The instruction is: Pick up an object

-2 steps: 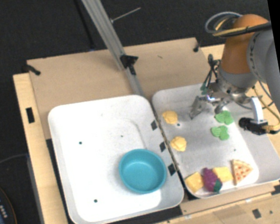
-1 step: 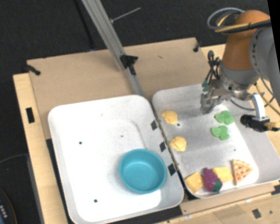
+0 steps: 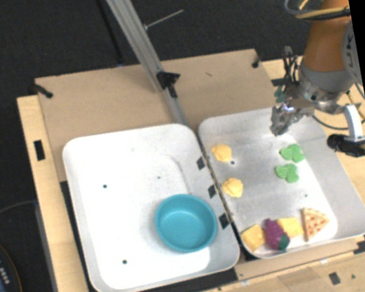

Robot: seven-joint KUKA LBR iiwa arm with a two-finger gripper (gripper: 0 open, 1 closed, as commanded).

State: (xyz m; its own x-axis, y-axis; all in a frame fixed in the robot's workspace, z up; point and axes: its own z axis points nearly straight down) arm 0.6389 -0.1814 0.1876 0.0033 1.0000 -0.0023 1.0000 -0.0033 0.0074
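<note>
Pincer (image 3: 281, 124) hangs over the right white shallow bin (image 3: 342, 218), near its far edge, though we cannot tell whether it is wide or narrow. Nearest it, just below, lie two small green leafy plastic toy pieces (image 3: 291, 153), well apart from the blue round bowl (image 3: 185, 221). We judge them light, stiff and slippery, best taken across the narrow middle.

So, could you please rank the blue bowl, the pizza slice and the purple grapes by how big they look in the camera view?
1. blue bowl
2. pizza slice and purple grapes: alike, unranked.
</note>
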